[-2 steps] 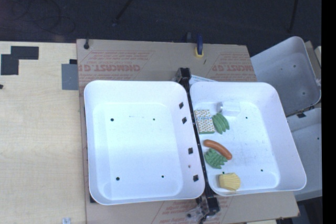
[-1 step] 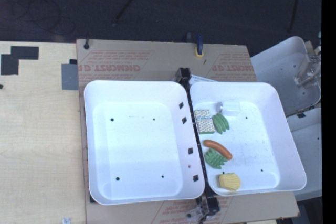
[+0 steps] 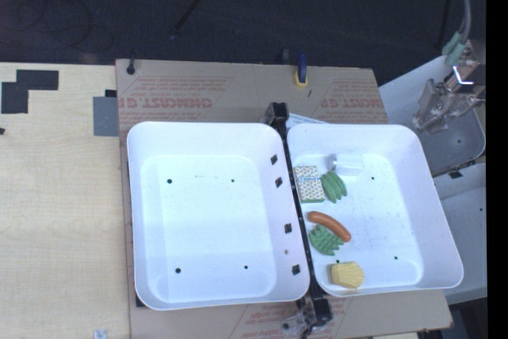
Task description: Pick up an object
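Note:
The right bin point(image 3: 413, 210) holds several small items along its left side. A pale checkered block point(image 3: 308, 183) lies beside a green pod-shaped toy point(image 3: 334, 186), with a white piece point(image 3: 347, 163) just behind them. Nearer the front lie an orange-red sausage shape point(image 3: 329, 225), a green ridged toy point(image 3: 324, 240) touching it, and a yellow chunk point(image 3: 347, 275) at the front rim. The gripper point(image 3: 444, 103) hangs outside the bins, beyond the right bin's far right corner, well away from all the items.
The left bin point(image 3: 151, 210) sits beside the right one, joined by a black clip strip point(image 3: 287, 202). Both rest on a cardboard sheet point(image 3: 206, 95) over a wooden bench point(image 3: 55, 202). A grey surface point(image 3: 468, 194) lies to the right.

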`<control>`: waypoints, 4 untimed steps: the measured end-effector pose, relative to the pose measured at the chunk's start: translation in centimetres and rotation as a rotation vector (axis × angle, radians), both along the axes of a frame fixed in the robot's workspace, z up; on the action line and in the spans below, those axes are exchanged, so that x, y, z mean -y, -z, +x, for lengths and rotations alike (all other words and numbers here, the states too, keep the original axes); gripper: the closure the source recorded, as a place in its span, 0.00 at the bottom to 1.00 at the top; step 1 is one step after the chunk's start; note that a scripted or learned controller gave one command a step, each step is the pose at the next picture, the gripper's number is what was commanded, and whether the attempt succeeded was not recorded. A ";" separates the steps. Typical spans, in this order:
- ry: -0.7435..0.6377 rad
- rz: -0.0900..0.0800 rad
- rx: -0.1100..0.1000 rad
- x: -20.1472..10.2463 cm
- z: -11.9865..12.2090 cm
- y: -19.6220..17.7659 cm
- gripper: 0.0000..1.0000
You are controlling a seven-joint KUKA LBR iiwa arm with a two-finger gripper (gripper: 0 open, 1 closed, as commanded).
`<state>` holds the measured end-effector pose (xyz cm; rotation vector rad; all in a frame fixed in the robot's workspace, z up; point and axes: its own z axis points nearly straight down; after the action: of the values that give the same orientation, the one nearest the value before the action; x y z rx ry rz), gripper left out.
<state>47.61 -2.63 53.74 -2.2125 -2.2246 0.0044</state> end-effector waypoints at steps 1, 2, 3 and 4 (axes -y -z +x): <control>0.006 -0.001 -0.015 0.2 -0.2 15.0 1.00; -0.003 0.001 -0.002 -8.4 0.7 15.4 1.00; 0.001 0.002 0.018 -13.1 5.4 -0.7 1.00; -0.001 -0.001 -0.001 -19.0 2.3 0.0 1.00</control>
<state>49.87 16.42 53.71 -2.2112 -2.2260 0.0072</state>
